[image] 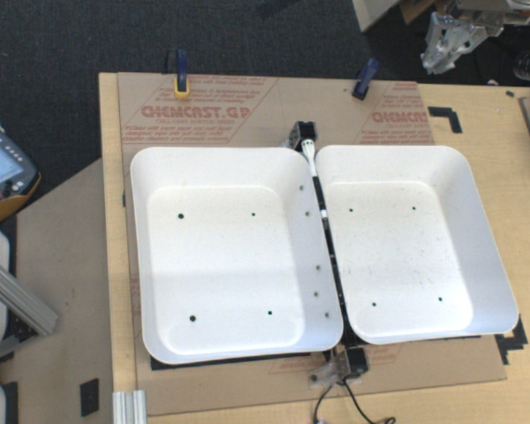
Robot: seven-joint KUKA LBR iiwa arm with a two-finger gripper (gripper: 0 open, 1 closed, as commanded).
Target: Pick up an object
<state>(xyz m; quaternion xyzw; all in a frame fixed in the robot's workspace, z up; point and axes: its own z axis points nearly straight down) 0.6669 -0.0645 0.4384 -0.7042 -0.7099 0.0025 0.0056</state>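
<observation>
Jaws up in the far right corner of the view, hanging off the arm (477, 3) beyond the back edge of the bench (274, 104), and well apart from both bins. Spread or pressed together? Cannot tell, the metal there is a pale blur against clutter. Nothing visible between them.

Down on the brown board, printed in red lettering, the left bin (216, 159) and the right bin (393, 153) sit side by side, rims touching along a dark seam. Their white floors show small dark dots, four in each. Where the object to pick lies, I cannot tell from this angle.

A black fitting (302, 134) sits at the far end of the seam. Another with a trailing cable (349, 365) sits at the near end. A yellow-and-blue clamp (182, 73) and a blue clamp (366, 78) grip the board's back edge.
</observation>
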